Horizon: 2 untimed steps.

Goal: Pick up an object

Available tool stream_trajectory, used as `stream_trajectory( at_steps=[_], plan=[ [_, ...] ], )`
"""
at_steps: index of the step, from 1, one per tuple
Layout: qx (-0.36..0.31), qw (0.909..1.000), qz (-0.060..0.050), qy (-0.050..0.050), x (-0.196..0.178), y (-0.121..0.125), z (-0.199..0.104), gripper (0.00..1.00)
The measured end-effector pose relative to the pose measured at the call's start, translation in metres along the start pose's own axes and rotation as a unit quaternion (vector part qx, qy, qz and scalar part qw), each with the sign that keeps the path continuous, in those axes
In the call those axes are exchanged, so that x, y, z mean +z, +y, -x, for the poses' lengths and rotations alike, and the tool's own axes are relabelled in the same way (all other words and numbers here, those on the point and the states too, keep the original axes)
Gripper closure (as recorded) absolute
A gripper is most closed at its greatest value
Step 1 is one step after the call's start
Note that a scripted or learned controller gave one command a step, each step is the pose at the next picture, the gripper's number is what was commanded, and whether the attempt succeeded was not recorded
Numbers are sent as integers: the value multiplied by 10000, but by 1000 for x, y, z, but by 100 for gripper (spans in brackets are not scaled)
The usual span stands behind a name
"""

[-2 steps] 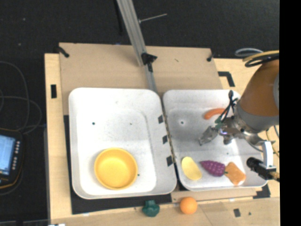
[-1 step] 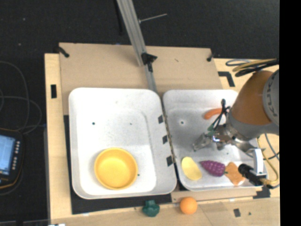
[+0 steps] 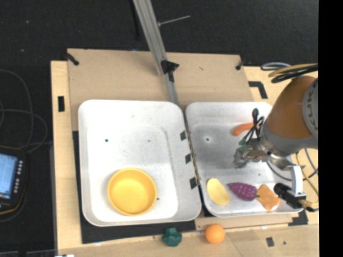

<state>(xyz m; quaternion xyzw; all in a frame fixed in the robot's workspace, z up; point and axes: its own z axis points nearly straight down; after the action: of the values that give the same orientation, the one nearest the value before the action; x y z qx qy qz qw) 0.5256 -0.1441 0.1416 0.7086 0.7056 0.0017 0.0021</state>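
Jaws (image 3: 244, 157), their state impossible to tell, are hovering over the right bin (image 3: 214, 123); at six o'clock is lying a purple toy (image 3: 242, 190), seemingly light, bumpy, best pinched across its middle.

Even overhead light, soft shadows, slightly blurred, perhaps low resolution

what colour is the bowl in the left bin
Yellow; the bowl shows plainly in the camera view.
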Motion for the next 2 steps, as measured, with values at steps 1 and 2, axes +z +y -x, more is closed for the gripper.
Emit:
stream_trajectory(
  at_steps=[1, 2],
  plan=[
    [-37, 10000, 8, -6, -45, 8, 0, 100],
    [-41, 10000, 8, -6, -82, 11, 1, 100]
  ],
)
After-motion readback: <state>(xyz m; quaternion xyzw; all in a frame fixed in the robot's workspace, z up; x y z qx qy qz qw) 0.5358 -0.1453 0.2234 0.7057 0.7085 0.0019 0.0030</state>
